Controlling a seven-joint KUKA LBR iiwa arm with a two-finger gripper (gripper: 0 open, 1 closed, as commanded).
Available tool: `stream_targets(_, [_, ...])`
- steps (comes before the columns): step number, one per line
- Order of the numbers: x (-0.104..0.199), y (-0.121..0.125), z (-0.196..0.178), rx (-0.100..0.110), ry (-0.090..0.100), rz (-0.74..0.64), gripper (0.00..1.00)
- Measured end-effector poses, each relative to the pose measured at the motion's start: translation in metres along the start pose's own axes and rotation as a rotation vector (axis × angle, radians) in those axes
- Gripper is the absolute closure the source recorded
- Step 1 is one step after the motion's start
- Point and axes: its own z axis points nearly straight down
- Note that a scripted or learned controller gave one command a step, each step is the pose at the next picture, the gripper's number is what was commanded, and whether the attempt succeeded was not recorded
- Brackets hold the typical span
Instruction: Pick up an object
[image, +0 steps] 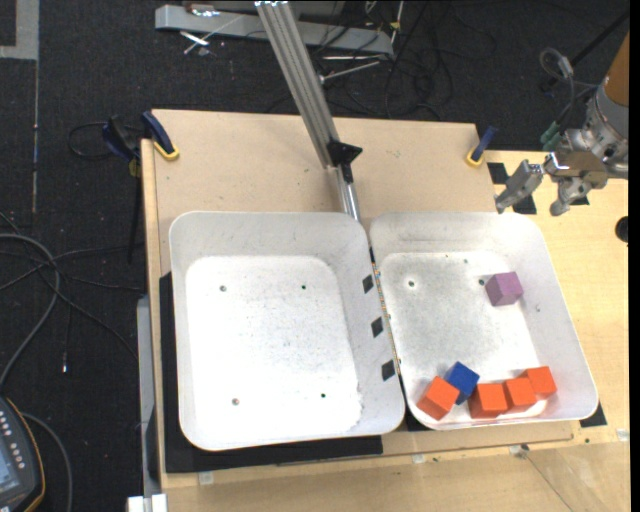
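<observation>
At the far left a dark carpeted floor (60, 300) with loose black cables runs beside the wooden bench (260, 165), and a blue and yellow clamp (158, 136) grips the bench's back left corner. The left bin (190, 300), a shallow white tray speckled with grey, sits on the bench's left half. A slanted metal pole (305, 85) comes down from the top of the view and ends at the seam where the two bins meet, and a few small black tabs (378, 325) line that seam. The right bin (560, 300) lies just beside the left one, their rims touching or nearly so. A purple block (503, 288) rests alone in the right bin's upper part, well apart from the others. Along the near edge of that bin sits a cluster: an orange block (437, 397) at the left, a blue block (461, 379) touching it on its upper right, then three more orange blocks (512, 392) in a row reaching toward the near right corner. A second blue and yellow clamp (481, 146) sits at the bench's back right corner. Above the right bin's far right corner hangs the gripper (543, 192), its two fingers spread apart with nothing between them, well clear of every block
</observation>
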Motion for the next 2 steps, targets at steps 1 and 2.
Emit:
stream_targets(1, [-0.015, -0.054, 0.027, 0.013, 0.001, 0.01, 0.0])
stream_targets(2, [-0.05, -0.047, 0.185, 0.016, 0.003, 0.009, 0.0])
